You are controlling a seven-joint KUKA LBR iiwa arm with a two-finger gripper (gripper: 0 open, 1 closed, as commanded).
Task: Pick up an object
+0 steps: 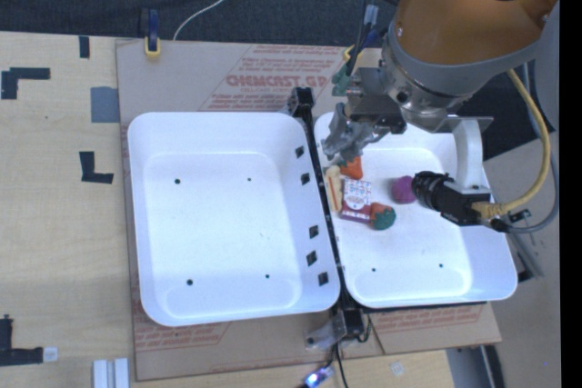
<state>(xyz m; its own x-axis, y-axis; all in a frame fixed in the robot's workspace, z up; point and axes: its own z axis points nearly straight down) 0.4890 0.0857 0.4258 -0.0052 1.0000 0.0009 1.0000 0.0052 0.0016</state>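
Observation:
My gripper (342, 150) hangs over the back left part of the right bin (427, 282), close to the divider between the bins. Directly under its fingertips lie an orange piece (352, 167) and a tan stick-like piece (335, 189). Just in front of them sits a small red and white packet (357, 198), with a green ball (386, 218) at its right. A purple ball (403, 189) rests further right. Nothing is visibly lifted from the bin floor. The big orange and grey arm hides the back of the bin.
The left bin (218, 223) lies beside the right one, split by a black-clipped divider (316, 223). A black cylinder with a yellow cable (450, 198) juts over the right bin's right side. Both bins rest on a cardboard sheet (245, 82).

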